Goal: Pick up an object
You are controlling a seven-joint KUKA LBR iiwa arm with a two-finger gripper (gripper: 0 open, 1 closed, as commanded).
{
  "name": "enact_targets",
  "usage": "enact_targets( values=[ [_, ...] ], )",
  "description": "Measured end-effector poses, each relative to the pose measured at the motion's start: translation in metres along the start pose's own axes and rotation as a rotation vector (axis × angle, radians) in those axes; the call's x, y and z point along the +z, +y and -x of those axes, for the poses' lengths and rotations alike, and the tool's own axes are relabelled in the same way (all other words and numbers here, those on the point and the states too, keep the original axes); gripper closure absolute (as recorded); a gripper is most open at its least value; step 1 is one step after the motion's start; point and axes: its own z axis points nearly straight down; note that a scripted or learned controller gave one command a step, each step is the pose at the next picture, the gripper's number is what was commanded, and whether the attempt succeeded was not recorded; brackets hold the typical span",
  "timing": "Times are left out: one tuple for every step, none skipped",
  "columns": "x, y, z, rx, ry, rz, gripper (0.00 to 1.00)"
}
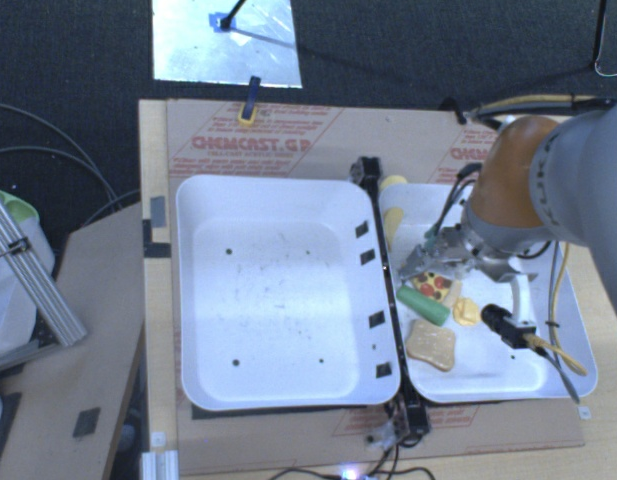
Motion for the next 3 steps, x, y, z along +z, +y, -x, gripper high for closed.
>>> enact_targets(
  values=[
    [0.000, -0.039, 0.003, 0.007, -0.003, 0.003, 0.00],
    [-0.011, -0.036, 0.003, 0.006, -0.004, 0.010, 1.00],
    [-0.105, -0.045, -0.061, -0.003, -0.002, 0.014, 1.00]
  ],
)
